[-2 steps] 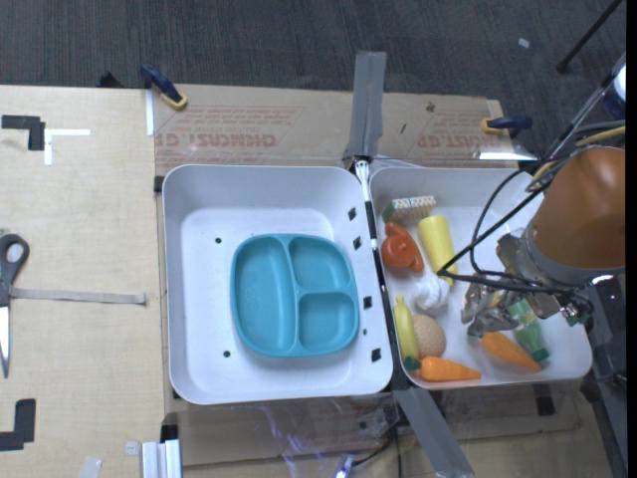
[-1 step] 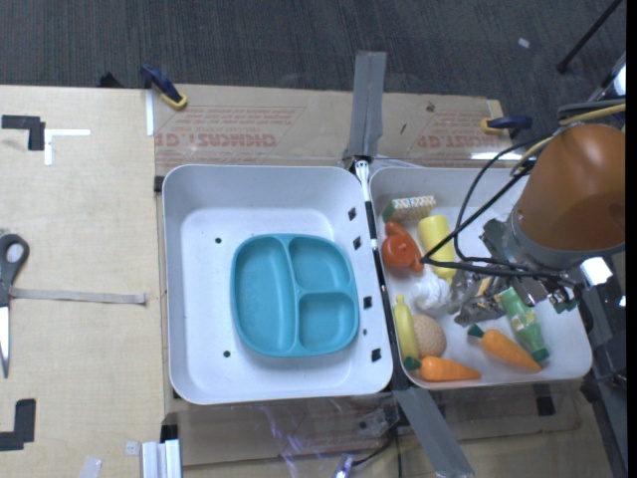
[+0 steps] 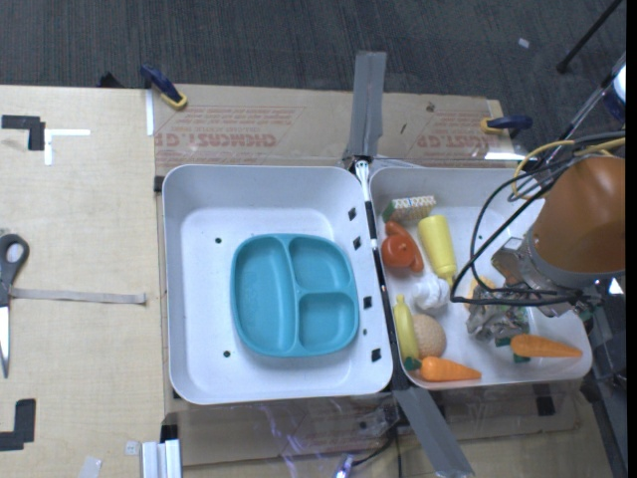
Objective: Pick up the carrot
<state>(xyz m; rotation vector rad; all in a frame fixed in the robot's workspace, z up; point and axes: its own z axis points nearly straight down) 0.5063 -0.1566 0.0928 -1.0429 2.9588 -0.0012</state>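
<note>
The right-hand bin [image 3: 478,192] holds a crowd of toy food, and two orange carrot-like pieces lie along its lower edge. One carrot [image 3: 545,347] sits at the lower right of the frame, just beside the hand [image 3: 495,319]; a second carrot [image 3: 450,369] rests against the bin's near wall, below a tan round piece [image 3: 428,337]. The arm comes in from the right and hangs low over the bin, its orange band [image 3: 587,217] covering much of the right side, which suggests it is lining up on the nearer carrot. Whether the hand is wide or narrow I cannot tell; cables and clutter hide it. Nothing is visibly held. The left bin [image 3: 189,297] carries a blue divided tray [image 3: 296,294].
</note>
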